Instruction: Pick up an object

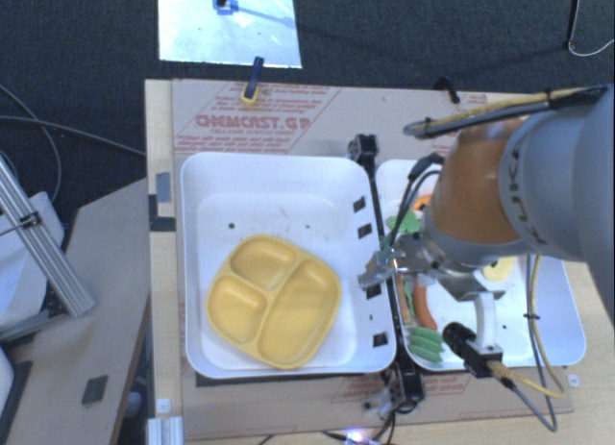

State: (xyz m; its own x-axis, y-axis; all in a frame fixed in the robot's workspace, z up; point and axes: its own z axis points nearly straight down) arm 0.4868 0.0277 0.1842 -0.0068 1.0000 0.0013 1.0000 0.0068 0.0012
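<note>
The grey arm (538,184) hangs over the right bin (567,328), covering its jaws, so I cannot tell their state. Below it lie an orange carrot (424,307) and green pea pod (424,340). A yellow divided plate (275,300) sits in the left bin (279,179)

A divided plate (274,299) lies in the left bin (279,179), the arm (519,184) hangs over the right bin (567,337) — a few small items (424,339) lie beneath it.
</note>
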